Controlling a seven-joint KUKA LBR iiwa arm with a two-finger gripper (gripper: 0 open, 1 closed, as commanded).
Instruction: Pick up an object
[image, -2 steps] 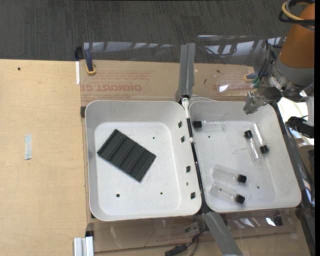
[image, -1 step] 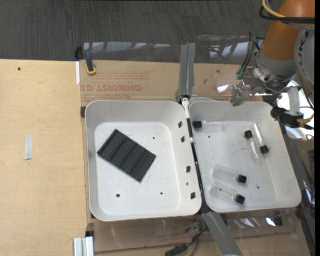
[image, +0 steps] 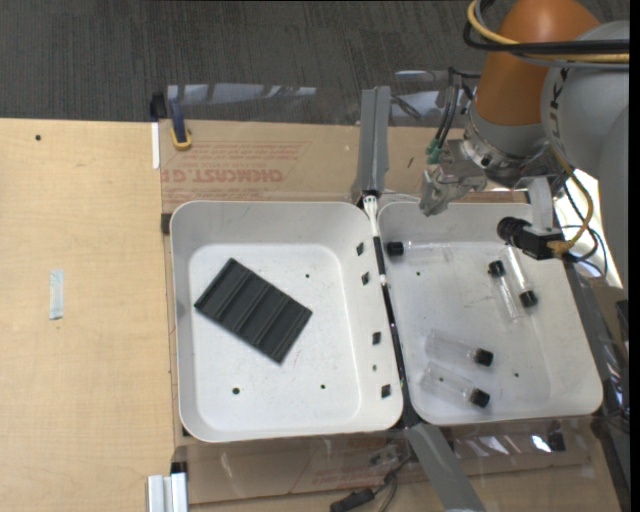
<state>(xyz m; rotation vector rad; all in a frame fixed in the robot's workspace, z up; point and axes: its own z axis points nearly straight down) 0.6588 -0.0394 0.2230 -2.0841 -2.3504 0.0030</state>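
Observation:
A dark grey ribbed slab (image: 252, 310) lies flat and slanted in the left bin (image: 190, 260). In the right bin (image: 575, 330) lie several clear vials with black caps: one near the back left corner (image: 420, 247), two side by side at the right (image: 510, 285), and two toward the front (image: 455, 350) (image: 450, 385). My gripper (image: 438, 196) hangs over the back rim of the right bin, near its left corner, above and slightly right of the back-left vial. Nothing is visibly held in it.
A metal divider (image: 382, 290) with black clips runs between the two bins. A black fitting with cables (image: 525, 238) juts over the right bin's back right. Flat cardboard (image: 240, 165) lies behind the bins, and a wooden benchtop (image: 80, 300) spreads to the left.

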